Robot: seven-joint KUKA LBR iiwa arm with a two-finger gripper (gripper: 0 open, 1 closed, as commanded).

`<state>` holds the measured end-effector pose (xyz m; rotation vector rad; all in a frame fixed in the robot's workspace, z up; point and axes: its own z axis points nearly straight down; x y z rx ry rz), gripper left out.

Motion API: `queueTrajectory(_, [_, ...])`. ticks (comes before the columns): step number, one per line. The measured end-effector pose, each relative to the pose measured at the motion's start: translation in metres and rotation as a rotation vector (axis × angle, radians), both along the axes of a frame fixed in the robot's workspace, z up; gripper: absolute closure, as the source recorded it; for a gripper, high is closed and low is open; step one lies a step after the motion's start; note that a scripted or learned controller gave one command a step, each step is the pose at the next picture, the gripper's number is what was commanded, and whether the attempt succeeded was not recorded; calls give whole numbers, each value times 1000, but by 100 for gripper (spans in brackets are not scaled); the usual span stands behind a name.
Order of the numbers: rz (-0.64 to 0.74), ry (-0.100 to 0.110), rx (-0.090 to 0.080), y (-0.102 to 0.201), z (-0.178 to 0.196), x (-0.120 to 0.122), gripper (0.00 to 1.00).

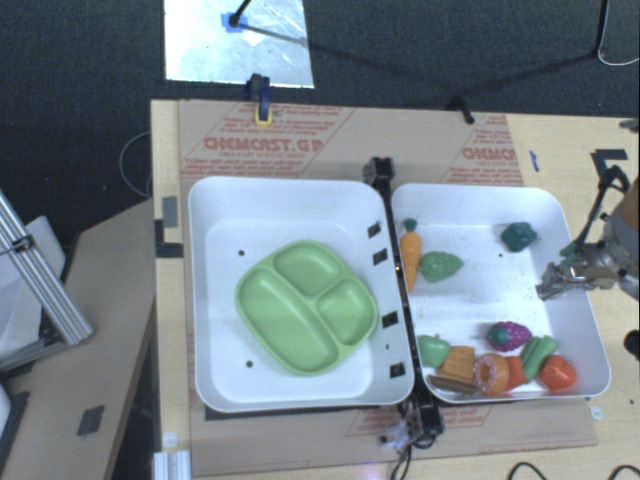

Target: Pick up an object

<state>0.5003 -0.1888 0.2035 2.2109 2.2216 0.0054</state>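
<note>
Sharing two bins (pixel 215 218): one green plate (pixel 305 308).

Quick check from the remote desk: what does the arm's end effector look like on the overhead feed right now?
At the view's right edge, the end effector is a small metallic grey assembly, blurry here. A dark thin cable loops above it. A sliver of the orange band shows at the frame edge.

A green divided plate (pixel 306 308) lies in the left white bin (pixel 215 268). Both bins rest on a tabletop (pixel 330 138) covered with printed cardboard. A blue and yellow clamp (pixel 261 99) grips its far edge, near a shiny sheet (pixel 240 28) on the dark floor (pixel 450 18).
</note>
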Motion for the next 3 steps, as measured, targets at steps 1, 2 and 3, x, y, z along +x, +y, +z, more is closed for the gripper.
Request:
queueTrajectory(1, [0, 2, 1, 0, 22, 2, 100])
queueTrajectory(2, [5, 2, 3, 31, 21, 55, 100])
queueTrajectory(3, [4, 3, 3, 62, 27, 88, 100])
